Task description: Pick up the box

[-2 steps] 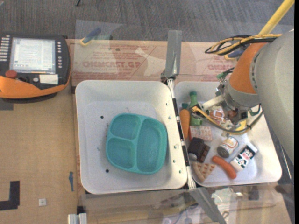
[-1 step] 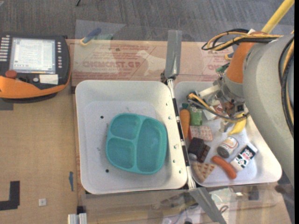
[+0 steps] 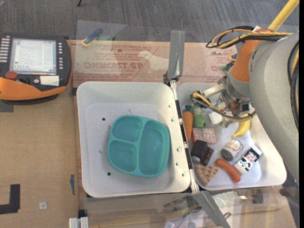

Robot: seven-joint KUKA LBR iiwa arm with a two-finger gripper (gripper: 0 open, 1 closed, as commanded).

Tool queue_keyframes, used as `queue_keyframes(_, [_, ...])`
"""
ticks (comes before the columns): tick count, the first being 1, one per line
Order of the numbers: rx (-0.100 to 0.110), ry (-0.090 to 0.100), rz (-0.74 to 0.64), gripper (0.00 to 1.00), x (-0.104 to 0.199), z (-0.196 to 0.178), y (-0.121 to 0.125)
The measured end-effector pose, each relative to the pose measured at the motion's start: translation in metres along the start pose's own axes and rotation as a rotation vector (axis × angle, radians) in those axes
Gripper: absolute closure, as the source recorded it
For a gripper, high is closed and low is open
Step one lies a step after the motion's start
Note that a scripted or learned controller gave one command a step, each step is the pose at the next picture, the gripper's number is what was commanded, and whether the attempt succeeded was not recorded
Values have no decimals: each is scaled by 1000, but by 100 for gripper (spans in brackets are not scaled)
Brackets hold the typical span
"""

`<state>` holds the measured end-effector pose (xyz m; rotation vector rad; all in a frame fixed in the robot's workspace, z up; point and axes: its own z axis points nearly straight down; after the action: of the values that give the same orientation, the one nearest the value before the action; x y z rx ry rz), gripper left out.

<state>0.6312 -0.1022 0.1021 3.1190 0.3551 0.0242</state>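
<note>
The grey arm's gripper [image 3: 227, 107] hangs low over the upper part of the right bin [image 3: 278, 167], tangled in cables; whether it is spread or pressed together cannot be told. The box [image 3: 249, 159], a small black-and-white carton, lies below the gripper in the same bin, beside a can [image 3: 232, 149] and a sausage [image 3: 228, 169]. This looks like the approach step; next the gripper likely needs to travel down-bin and centre over the box.

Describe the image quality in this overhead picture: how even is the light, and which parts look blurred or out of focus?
Camera view: soft, even light, with faint shadows under the teal tray in the left bin; the arm looms large and blurred at the right; the small items in the right bin look soft; the box shows little detail.
</note>
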Motion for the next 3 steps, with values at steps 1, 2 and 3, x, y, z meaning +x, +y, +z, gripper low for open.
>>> queue_keyframes(1, [8,-19,27,100,-35,-42,-19])
queue_keyframes(2, [6,-14,-76,100,10,-108,-100])
queue_keyframes(3, [5,-15,28,100,34,-104,-179])
